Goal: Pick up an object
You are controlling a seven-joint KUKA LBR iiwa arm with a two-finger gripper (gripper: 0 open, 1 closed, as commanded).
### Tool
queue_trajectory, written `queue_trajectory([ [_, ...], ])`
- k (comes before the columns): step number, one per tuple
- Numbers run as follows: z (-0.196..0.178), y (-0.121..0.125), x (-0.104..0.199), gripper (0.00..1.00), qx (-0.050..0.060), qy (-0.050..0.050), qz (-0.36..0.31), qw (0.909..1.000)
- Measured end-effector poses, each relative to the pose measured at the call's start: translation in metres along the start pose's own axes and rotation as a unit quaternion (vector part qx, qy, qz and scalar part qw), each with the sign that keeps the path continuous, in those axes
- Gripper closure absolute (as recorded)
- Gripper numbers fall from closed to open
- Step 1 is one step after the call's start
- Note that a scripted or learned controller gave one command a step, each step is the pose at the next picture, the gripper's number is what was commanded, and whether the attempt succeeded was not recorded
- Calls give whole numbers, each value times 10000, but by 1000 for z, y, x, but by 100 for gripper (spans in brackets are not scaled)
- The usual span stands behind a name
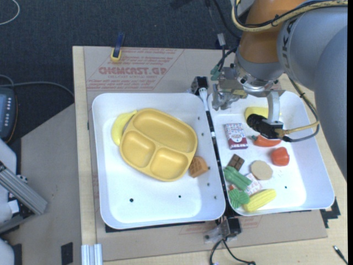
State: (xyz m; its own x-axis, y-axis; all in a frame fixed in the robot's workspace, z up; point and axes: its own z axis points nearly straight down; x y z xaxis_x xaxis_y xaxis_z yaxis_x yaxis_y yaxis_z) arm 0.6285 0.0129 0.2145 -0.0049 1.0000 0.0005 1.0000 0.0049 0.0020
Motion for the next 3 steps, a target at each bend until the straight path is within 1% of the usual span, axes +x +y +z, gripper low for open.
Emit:
queue_trajectory([
  [1,-1,0,-5,100,0,-8,24,10000],
  [2,-18,-6,1,100,-5,-3,18,10000],
  [3,0,-1,-9,100,25,-7,31,10000],
])
